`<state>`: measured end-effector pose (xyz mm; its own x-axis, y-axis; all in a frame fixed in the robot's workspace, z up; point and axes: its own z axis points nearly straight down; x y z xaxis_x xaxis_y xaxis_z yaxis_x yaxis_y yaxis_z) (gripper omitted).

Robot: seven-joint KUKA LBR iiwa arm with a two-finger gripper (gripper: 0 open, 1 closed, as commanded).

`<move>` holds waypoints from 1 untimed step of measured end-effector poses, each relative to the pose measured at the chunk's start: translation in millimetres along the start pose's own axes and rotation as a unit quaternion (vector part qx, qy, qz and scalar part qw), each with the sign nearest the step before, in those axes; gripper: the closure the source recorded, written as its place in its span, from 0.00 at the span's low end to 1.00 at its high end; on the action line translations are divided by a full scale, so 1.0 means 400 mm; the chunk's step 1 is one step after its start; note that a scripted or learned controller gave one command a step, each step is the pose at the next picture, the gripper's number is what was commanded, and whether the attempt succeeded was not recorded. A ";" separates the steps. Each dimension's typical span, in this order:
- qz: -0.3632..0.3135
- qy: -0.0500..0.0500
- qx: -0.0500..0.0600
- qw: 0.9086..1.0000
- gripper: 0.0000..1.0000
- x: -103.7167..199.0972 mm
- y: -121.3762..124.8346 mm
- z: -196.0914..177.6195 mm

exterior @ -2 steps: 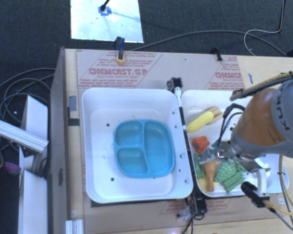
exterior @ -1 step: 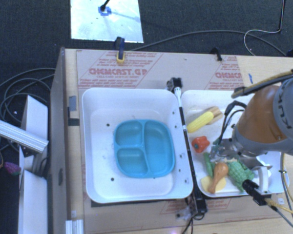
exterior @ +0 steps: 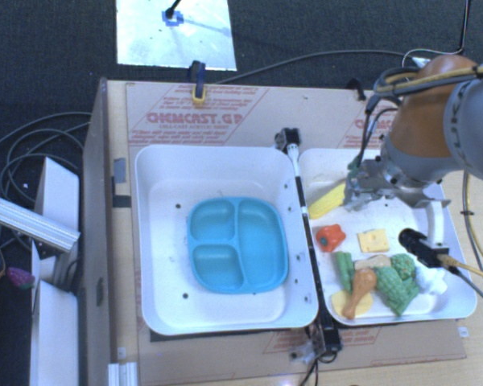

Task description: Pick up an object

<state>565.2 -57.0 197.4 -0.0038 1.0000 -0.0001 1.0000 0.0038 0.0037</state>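
Gripper (exterior: 357, 197) low in right bin (exterior: 459, 296), just beside corn cob (exterior: 326, 200); jaw state indeterminate; nothing visibly between fingers.

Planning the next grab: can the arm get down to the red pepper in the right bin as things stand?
Probably yes. The red pepper lies in the open on the right bin's floor, apart from the corn and cheese, with nothing on it. The gripper hangs close by, above the corn end.

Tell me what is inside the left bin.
The left bin holds a blue divided plate lying flat near its middle; its three compartments look bare. Whatever is beneath the plate is covered.
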 end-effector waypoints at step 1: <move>0.000 0.000 0.001 1.000 0.00 -0.001 -0.001 0.001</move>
<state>564.7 -57.5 196.9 -0.0040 1.0000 -0.0006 1.0000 0.0040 0.0020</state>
